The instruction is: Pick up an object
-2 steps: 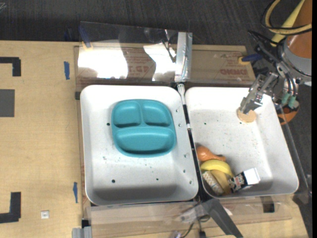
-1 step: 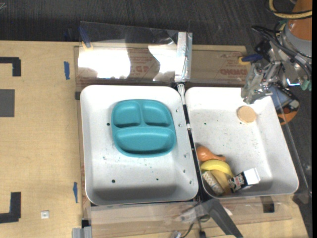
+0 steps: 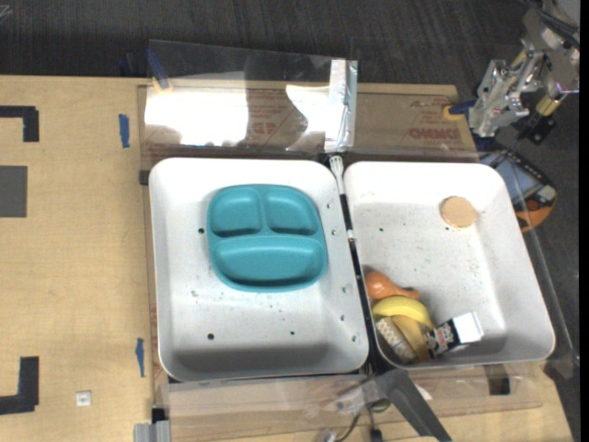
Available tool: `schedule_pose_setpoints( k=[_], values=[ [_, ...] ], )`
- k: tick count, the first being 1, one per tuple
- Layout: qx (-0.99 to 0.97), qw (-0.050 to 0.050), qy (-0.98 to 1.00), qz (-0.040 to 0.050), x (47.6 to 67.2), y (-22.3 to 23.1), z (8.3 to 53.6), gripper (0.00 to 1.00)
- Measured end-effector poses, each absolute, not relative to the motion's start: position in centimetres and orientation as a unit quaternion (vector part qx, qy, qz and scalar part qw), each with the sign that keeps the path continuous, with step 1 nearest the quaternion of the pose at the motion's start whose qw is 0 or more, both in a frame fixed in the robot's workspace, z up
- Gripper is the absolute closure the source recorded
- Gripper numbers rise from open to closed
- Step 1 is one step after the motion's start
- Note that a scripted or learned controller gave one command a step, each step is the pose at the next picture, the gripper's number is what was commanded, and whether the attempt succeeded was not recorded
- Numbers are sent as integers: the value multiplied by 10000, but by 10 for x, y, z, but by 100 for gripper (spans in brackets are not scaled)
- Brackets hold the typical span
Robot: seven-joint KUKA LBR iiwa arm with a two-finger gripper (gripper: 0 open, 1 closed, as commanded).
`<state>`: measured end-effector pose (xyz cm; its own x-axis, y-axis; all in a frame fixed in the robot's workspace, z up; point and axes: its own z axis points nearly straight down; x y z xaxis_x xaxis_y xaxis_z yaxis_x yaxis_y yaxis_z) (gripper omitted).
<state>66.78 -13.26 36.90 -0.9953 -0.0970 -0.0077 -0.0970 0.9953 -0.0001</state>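
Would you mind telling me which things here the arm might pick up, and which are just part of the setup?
Candidates for picking:
teal divided plate in the left bin
tan round disc
banana
orange fruit
small white box

Setup only:
right bin
clear plastic sheet
claw, up beyond the bins

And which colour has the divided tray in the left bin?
Teal blue; the divided tray shows plainly in the camera view.
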Motion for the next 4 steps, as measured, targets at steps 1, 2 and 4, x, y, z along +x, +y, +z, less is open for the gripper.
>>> schedule_pose_setpoints(
  k=[1, 2, 4],
  values=[
    [-528, 88, 9986, 3, 668, -63, 443, 100],
    [-1880, 53, 9821, -5, 668, -86, 437, 100],
    [-3137, 66, 9495, -26, 668, -222, 391, 100]
  ],
)
